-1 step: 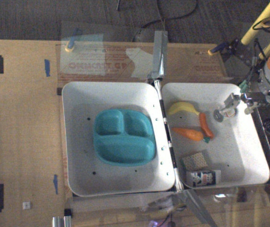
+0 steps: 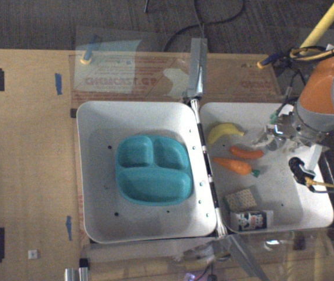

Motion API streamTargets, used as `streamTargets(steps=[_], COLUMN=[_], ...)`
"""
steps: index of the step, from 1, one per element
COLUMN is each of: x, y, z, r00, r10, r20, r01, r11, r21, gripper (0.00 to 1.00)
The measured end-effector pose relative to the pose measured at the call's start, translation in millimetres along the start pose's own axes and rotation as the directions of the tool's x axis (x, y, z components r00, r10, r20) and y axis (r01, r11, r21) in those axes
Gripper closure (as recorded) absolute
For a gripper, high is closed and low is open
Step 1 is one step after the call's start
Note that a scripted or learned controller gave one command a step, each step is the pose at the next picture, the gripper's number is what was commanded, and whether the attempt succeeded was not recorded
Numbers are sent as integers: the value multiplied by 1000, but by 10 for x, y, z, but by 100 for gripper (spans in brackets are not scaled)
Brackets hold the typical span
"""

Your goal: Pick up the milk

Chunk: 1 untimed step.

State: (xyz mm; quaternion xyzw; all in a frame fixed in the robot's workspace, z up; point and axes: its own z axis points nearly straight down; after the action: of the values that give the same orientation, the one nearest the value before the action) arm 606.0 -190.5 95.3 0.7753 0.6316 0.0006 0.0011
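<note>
The milk [image 2: 251,220] is a small white carton with a dark end, lying on its side against the front wall of the right bin [image 2: 313,206]. My gripper [image 2: 272,137] hangs over the back half of that bin, well behind the milk. It is just right of a red-orange chili [image 2: 247,153], and nothing shows held in it. The grey arm with its orange band [image 2: 324,95] comes in from the right.
In the right bin a yellow banana [image 2: 225,132] lies at the back left, a carrot [image 2: 234,165] sits mid-left, and a tan cracker [image 2: 240,199] lies just behind the milk. The left bin [image 2: 96,127] holds a teal divided plate [image 2: 153,168]. A black cable end [image 2: 298,170] dangles near the arm.
</note>
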Motion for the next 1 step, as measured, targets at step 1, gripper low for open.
streamTargets(steps=[1], x=[-231], y=[151], z=[-1002], r00=[1000], r10=[-23], r20=[1], r01=[23], r11=[1000], r21=[0], gripper=[0])
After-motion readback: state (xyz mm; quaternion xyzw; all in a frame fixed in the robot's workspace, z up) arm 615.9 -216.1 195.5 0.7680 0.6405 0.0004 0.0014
